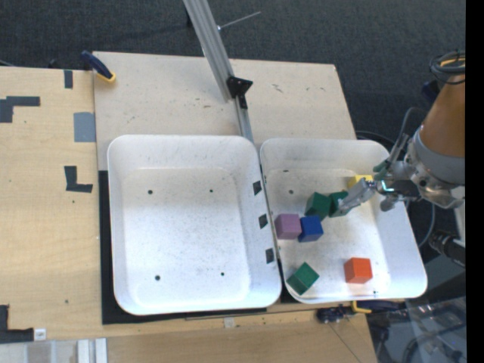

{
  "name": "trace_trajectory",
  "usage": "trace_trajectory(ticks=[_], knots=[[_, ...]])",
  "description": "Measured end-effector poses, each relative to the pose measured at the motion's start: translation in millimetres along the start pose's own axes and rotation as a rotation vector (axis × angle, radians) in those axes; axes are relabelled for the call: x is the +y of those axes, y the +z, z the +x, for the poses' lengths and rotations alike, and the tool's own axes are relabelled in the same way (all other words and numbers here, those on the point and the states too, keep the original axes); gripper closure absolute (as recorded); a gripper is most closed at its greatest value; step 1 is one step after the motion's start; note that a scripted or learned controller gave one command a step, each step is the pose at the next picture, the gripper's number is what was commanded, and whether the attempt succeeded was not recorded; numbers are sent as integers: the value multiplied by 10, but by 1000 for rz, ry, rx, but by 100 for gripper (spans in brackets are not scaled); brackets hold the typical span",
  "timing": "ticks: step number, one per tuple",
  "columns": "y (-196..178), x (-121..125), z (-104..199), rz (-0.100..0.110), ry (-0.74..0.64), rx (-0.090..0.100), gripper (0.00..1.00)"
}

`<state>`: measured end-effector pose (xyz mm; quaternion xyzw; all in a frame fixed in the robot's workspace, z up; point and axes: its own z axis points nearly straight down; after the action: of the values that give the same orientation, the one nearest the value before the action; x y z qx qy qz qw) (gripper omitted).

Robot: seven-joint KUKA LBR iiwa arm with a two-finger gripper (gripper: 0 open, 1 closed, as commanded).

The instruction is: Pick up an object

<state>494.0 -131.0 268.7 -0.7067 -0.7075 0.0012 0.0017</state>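
Camera view: blocks kept in right bin (393, 271), ready for picking. Gripper (344, 201) lowered beside green block (318, 203), touching or nearly. Jaw state cannot be told. Purple block (287, 225) and blue block (311, 228) just nearer. Arm (442, 138) reached in from right, slanted down leftward.

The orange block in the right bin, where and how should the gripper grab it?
Grip the orange block across its two opposite flat side faces, coming straight down from above. It sits flat and apart from the other blocks, though the bin's near wall is close, so avoid that side.
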Motion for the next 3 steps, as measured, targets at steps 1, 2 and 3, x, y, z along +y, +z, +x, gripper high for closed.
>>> trace_trajectory(ticks=[1,2,3], knots=[[-16,7,0,-3,-1,0,0],[621,33,-12,4,1,0,0],[1064,-1,25,3,1,0,0]])
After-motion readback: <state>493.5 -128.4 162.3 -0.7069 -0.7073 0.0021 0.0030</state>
